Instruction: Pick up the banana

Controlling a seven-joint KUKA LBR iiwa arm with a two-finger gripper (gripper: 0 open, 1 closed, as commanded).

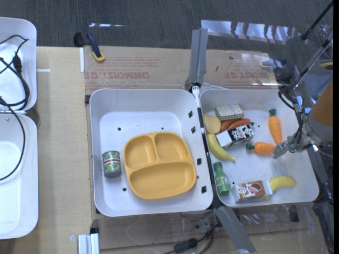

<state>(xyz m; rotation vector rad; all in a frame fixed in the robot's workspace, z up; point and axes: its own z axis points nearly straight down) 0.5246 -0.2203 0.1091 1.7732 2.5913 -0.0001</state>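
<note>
The banana is yellow and curved, and lies in the right bin along its left wall, below a pale round fruit. My gripper hangs low on the bin's right side, well to the right of the banana. It sits just right of a small orange carrot and nothing shows in its grasp. A second yellow banana-like piece lies near the bin's front right corner, below the gripper.
The right bin also holds a larger carrot, a black-and-white carton, a red item, a patterned box, a green bottle and a brown carton. The left bin holds a yellow divided plate and a can.
</note>
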